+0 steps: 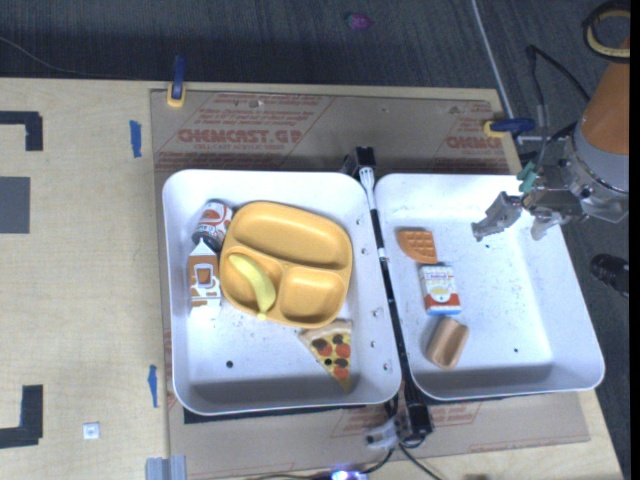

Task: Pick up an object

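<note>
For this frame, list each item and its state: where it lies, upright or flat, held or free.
gripper: open, above the right bin, holding nothing.
yellow tray: flat in the left bin, free.
banana: lying in the tray.
pizza slice: flat, beside the tray.
waffle: flat in the right bin.
small carton: lying flat, free.
brown cylinder: on its side, free.

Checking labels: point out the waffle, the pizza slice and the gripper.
waffle (416,243), camera view, middle of its top face
pizza slice (332,349), camera view, middle of the topping
gripper (518,219), camera view, midway between the fingertips
</note>
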Motion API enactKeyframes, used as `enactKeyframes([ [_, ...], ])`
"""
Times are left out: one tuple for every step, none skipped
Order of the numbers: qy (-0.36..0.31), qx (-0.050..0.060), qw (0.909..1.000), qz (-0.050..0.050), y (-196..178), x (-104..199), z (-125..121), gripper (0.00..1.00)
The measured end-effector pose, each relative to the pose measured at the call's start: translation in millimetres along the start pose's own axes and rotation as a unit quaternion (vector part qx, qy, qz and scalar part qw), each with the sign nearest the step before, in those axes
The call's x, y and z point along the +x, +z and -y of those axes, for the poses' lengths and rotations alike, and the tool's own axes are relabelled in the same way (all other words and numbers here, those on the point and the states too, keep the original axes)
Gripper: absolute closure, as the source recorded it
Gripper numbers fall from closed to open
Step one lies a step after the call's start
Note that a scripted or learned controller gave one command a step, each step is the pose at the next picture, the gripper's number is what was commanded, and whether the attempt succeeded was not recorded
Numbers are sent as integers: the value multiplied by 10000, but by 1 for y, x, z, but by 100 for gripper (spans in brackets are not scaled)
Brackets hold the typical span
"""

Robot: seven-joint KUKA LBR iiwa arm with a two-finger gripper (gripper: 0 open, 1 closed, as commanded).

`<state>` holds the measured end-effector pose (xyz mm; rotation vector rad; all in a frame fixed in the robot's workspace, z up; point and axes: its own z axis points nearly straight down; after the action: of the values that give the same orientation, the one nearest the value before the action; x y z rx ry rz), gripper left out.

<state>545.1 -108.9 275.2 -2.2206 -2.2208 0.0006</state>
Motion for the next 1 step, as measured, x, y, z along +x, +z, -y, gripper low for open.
enactKeyframes([
  [5,4,10000,-2,172,-6,43,0],
])
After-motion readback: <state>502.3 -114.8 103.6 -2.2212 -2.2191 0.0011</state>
